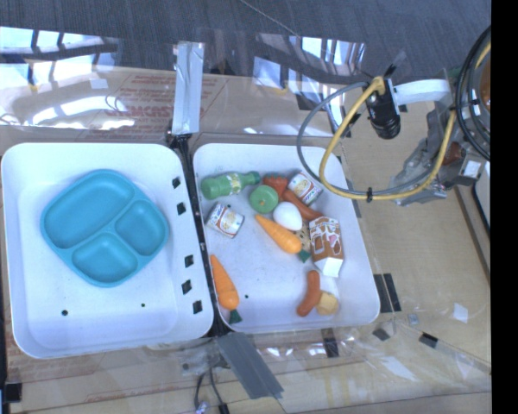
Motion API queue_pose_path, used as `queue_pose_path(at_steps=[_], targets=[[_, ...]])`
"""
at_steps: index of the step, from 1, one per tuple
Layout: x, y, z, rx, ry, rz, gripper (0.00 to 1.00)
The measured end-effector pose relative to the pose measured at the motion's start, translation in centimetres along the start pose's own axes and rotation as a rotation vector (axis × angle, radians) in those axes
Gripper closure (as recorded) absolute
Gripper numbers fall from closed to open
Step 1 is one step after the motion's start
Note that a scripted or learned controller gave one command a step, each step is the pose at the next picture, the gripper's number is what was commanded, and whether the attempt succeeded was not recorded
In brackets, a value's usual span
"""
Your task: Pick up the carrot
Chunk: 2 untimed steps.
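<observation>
An orange carrot (pixel 278 234) with a green stub lies slantwise in the middle of the right bin (pixel 363 270), touching a white egg (pixel 287 216). A second carrot (pixel 225 287) lies along that bin's left wall near the front corner. My gripper (pixel 414 172) hangs outside the bin, to the right of its far right corner and well away from both carrots, behind loops of yellow and black cable (pixel 345 145).
The right bin also holds a green bottle (pixel 229 184), a green apple (pixel 263 198), two small cans (pixel 225 220), a brown carton (pixel 326 238) and a sausage (pixel 309 293). A blue divided plate (pixel 105 227) sits in the left bin (pixel 34 317).
</observation>
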State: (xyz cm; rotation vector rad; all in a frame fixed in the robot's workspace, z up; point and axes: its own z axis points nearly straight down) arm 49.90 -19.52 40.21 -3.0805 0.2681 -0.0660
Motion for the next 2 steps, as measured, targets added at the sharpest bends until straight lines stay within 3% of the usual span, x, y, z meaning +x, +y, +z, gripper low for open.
queue_pose_path(at_steps=[1, 2], targets=[[0.5, 1.0, -9.2, -0.045, -0.028, 0.025, 1.00], [8.4, -0.7, -8.4, -0.045, -0.040, 0.018, 1.00]])
